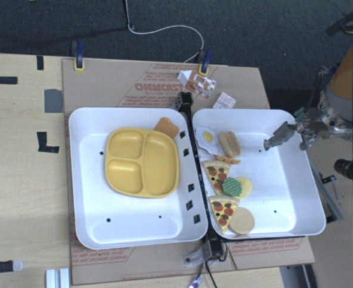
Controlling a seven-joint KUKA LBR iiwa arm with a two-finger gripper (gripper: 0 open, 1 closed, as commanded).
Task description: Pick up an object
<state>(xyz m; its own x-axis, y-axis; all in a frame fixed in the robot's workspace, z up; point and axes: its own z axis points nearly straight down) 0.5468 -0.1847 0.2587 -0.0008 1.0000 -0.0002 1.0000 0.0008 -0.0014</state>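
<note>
1. In the camera view, the grey two-finger gripper hung over the upper right part of the right shallow white bin. Its dark fingers pointed leftward; they stood slightly parted with nothing between them.
2. Left of the fingers, well apart from them, lay a tan bread-roll toy, with a white fried-egg toy just beyond it.
3. Below and left of the fingers lay a pizza-slice toy, a green bumpy toy touching a yellow piece, a second pizza slice, and a round beige cookie toy.
4. Far left of the fingers, the left white bin held a yellow divided plastic plate, with an orange-brown wedge at its upper right edge.
</note>
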